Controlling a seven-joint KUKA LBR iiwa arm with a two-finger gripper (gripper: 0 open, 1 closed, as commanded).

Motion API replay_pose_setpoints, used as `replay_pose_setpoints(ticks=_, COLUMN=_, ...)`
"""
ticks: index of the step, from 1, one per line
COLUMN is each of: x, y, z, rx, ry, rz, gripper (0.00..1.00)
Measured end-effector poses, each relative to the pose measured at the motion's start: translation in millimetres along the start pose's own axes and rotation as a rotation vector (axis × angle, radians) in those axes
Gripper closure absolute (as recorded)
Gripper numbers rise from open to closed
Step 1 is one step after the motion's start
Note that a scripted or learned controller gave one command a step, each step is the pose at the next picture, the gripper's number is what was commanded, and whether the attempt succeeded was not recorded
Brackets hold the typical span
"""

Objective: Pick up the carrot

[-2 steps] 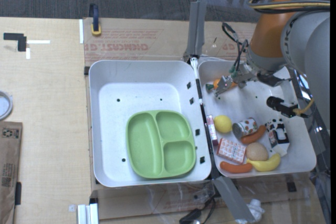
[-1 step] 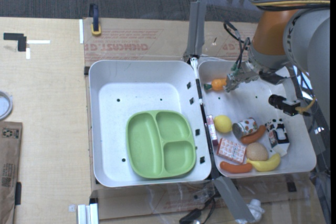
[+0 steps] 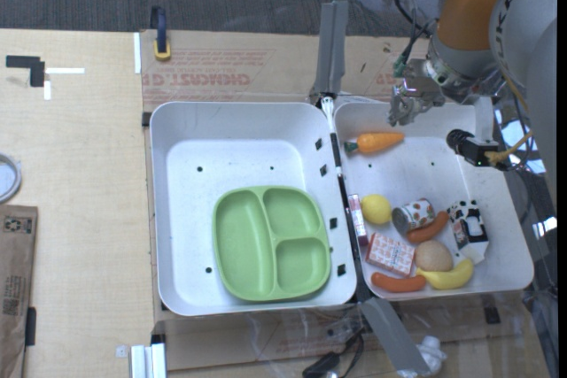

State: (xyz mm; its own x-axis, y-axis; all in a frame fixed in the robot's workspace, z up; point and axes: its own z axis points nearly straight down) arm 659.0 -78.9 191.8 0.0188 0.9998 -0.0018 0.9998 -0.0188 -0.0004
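Note:
The carrot (image 3: pixel 377 142) is orange with a green stub end and lies on the floor of the right bin (image 3: pixel 509 190), near its back left corner. My gripper (image 3: pixel 403 111) hangs just above and to the right of the carrot, close to the bin's back wall. The carrot rests on the bin floor and is not between the fingers.
The right bin also holds a lemon (image 3: pixel 376 209), a small can (image 3: pixel 414 214), sausages (image 3: pixel 398 282), a banana (image 3: pixel 447 276), an egg-like ball (image 3: pixel 433 257), a red box (image 3: pixel 391 253) and a black-and-white toy (image 3: pixel 468 222). The left bin (image 3: pixel 177 190) holds a green divided plate (image 3: pixel 271 243).

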Motion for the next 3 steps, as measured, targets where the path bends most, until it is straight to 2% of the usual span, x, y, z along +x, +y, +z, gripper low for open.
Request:
replay_pose_setpoints(ticks=1, x=0.0, y=-0.1, z=0.3, rx=0.0, ry=0.0, rz=0.0, gripper=0.0)
replay_pose_setpoints(ticks=2, x=-19.9, y=-26.6, z=2.8, rx=0.002, ry=0.0, rz=-0.045, gripper=0.0)
replay_pose_setpoints(ticks=3, x=-36.3, y=2.3, z=81.7, rx=-0.016, ry=-0.002, rz=-0.058, gripper=0.0)
